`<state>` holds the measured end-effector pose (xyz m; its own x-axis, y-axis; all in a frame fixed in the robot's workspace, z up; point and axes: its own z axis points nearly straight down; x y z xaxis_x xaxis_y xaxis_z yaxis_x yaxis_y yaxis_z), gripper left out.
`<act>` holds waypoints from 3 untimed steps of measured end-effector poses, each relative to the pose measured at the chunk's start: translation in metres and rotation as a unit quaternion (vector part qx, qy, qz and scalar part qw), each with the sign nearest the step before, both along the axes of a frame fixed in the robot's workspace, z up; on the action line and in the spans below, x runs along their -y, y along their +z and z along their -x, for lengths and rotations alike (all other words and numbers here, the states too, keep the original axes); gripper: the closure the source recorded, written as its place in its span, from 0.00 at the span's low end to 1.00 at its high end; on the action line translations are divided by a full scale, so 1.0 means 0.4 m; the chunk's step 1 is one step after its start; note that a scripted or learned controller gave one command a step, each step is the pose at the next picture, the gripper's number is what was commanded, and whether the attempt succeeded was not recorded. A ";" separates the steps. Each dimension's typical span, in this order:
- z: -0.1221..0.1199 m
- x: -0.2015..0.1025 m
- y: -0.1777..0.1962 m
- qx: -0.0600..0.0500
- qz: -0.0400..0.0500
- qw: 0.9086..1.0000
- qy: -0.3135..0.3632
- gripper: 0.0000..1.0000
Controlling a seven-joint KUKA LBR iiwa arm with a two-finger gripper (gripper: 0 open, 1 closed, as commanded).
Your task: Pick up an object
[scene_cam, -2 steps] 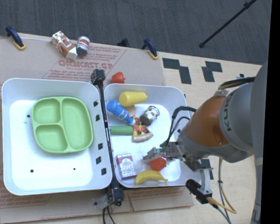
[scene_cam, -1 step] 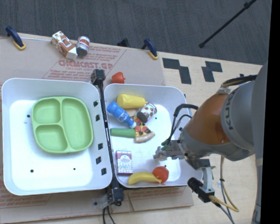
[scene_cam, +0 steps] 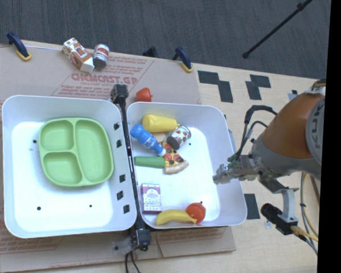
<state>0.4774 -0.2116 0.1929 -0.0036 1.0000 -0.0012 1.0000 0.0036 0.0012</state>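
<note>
- Banana (scene_cam: 175, 217) and tomato (scene_cam: 196, 211) touch at the right bin's (scene_cam: 233, 193) near edge.
- Gripper (scene_cam: 221, 177) sits over that bin's right rim; whether it is spread or closed cannot be told, fingers blurred.
- Orange-banded arm (scene_cam: 293, 131) is cut off at right.
- Green plate (scene_cam: 76, 151) fills the left bin (scene_cam: 9, 170).

A robotics lab, set up for testing. Two white bins (scene_cam: 233, 159) sit on a cardboard sheet (scene_cam: 162, 75) held to the bench by blue clamps (scene_cam: 183, 58). Toy food such as a banana (scene_cam: 175, 217) and a pizza slice (scene_cam: 175, 162) fills one bin, black marker patterns (scene_cam: 233, 85) dot the bench, and cables (scene_cam: 305, 223) trail beside the arm (scene_cam: 290, 139).
</note>
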 end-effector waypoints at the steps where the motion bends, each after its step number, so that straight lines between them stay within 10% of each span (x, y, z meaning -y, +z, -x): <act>1: 0.000 0.000 0.029 0.000 0.000 1.000 0.001 1.00; 3: -0.287 -0.001 0.016 0.000 -0.001 1.000 0.001 1.00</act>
